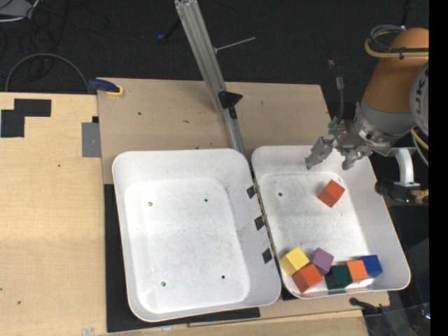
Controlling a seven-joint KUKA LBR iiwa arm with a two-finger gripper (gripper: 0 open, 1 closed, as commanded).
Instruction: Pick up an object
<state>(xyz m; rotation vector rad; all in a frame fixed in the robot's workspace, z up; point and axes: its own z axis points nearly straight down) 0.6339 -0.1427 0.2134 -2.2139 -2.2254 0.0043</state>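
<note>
We note arm reaching in from right, gripper (333, 154) above right bin (381, 219) far edge, fingers spread, nothing between; orange block (331, 193) just below.

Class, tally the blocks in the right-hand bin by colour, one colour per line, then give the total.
Orange-red blocks: 3 — lone block, front block, block beside the blue
Yellow block: 1
Purple block: 1
Green block: 1
Blue block: 1
Total: 7
</note>
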